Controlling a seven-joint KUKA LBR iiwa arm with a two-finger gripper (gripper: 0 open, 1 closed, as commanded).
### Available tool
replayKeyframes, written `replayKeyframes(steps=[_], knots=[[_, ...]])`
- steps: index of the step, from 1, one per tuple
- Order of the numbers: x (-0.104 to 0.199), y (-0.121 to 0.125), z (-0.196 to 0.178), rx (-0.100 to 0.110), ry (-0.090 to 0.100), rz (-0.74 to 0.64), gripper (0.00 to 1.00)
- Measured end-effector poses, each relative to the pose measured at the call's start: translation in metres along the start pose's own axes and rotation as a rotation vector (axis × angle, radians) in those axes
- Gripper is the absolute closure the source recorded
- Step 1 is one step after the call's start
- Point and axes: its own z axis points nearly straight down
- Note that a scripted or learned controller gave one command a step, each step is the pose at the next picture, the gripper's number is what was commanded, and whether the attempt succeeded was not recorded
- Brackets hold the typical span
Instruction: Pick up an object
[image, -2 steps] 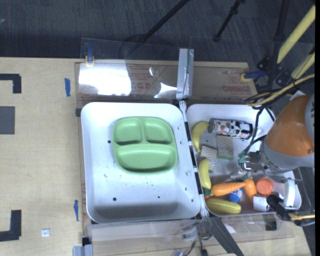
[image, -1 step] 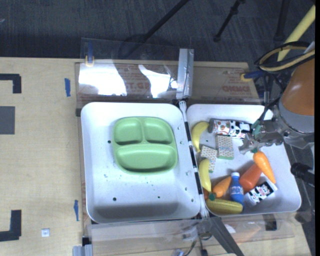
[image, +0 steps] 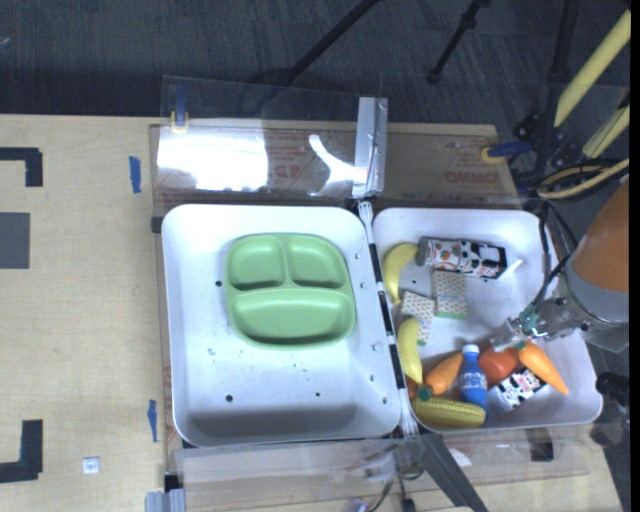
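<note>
Wooden bench (image: 80, 300) holds two white bins, green divided plastic tray (image: 290, 287) left, toys right; hand (image: 530, 325), grip state unclear, hovers beside orange plastic carrot (image: 545, 367) in right bin (image: 520, 218).

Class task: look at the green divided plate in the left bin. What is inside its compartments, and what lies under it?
The green plate holds nothing visible in its three compartments. It rests on the left bin floor; whatever lies directly beneath the plate is covered.
</note>
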Motion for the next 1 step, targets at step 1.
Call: replayKeyframes(steps=[1], knots=[[0.0658, 0.0091, -0.0578, -0.001, -0.001, 0.081, 1.00]])
